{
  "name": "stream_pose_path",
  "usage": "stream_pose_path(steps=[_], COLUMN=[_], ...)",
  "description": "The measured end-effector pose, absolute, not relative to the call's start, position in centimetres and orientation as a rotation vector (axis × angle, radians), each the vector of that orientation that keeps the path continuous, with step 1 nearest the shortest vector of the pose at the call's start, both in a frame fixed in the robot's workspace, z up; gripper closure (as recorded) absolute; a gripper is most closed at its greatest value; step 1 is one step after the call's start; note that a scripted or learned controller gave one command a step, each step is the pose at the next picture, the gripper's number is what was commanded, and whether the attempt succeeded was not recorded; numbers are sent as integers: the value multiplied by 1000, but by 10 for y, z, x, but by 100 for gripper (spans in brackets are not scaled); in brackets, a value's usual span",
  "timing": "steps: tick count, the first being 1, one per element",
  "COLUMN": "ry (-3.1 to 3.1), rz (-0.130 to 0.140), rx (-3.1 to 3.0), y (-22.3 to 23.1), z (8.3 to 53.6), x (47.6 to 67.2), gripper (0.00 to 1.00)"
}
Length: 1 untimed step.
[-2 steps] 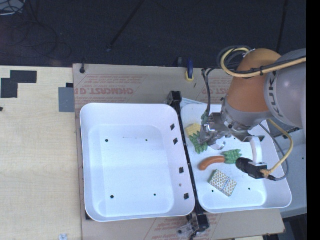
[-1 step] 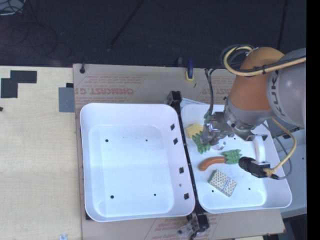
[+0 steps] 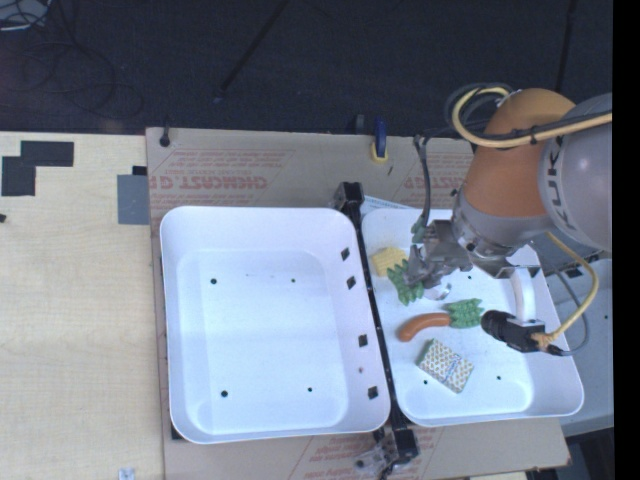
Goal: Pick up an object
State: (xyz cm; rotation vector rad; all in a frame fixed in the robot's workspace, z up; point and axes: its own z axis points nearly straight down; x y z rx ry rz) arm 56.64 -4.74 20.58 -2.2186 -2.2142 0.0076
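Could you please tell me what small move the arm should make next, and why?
Probably a short descent: the gripper hangs right above the green toy in the right bin, beside the yellow piece, so that is the nearest pick.

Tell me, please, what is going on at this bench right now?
The robot arm reaches in from the right over the right-hand bin. Its gripper is low, right at a green toy that lies beside a yellow piece. A toy carrot and a small patterned packet lie nearer the front of the same bin. Nothing looks lifted yet.
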Motion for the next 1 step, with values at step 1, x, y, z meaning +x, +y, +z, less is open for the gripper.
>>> stream_pose_path(steps=[1], ry=[-2231], rz=[-7], rx=[-2215], y=[13], z=[274], x=[585], gripper=[100])
